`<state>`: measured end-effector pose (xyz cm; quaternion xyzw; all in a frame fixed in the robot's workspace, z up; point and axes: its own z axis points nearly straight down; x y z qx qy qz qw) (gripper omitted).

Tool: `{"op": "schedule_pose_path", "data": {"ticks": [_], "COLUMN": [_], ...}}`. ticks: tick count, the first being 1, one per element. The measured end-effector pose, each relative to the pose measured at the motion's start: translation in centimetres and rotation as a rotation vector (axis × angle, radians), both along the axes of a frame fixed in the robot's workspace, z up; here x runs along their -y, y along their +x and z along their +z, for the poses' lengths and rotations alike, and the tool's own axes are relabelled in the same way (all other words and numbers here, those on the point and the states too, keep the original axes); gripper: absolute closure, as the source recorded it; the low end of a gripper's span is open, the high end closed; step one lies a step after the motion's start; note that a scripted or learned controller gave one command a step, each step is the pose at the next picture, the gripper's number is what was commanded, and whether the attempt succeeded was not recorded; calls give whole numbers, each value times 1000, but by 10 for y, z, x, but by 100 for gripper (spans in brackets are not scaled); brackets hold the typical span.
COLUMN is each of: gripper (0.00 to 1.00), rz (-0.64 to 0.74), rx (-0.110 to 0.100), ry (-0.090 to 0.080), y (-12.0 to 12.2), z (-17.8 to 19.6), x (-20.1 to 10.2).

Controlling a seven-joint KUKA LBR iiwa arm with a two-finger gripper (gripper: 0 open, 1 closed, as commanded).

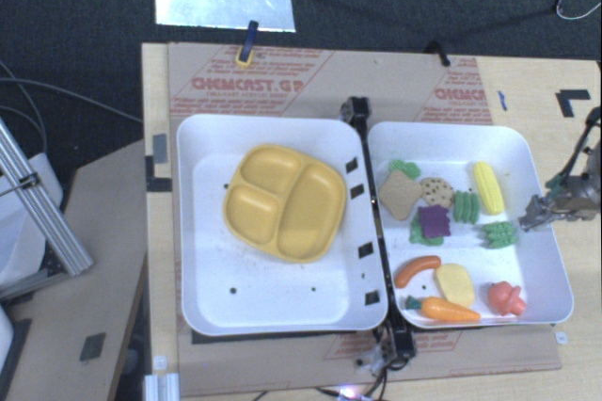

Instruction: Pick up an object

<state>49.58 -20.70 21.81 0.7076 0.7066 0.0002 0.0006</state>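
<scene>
The gripper sits at the right edge of the frame, low over the right bin, just beside a green toy. I cannot tell from here how it is set; the view is too blurred there. Nothing looks held. To do this well, it should centre over the green toy before closing, since the corn and the red piece lie near. The yellow plate in the left bin is well apart.

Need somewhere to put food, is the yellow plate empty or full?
Empty. The yellow plate in the left bin shows three bare compartments.
</scene>
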Motion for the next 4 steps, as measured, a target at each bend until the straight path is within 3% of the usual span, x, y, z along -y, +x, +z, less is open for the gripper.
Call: {"op": "schedule_pose_path", "data": {"ticks": [1,2,3,4], "gripper": [0,0,0,100], "rz": [2,10,9,6], "rx": [1,5,-2,5], "ry": [0,-2,4,2], "y": [3,94,46,49], "z": [-2,-86,-135,-122], "x": [0,-2,-89,-85]}}
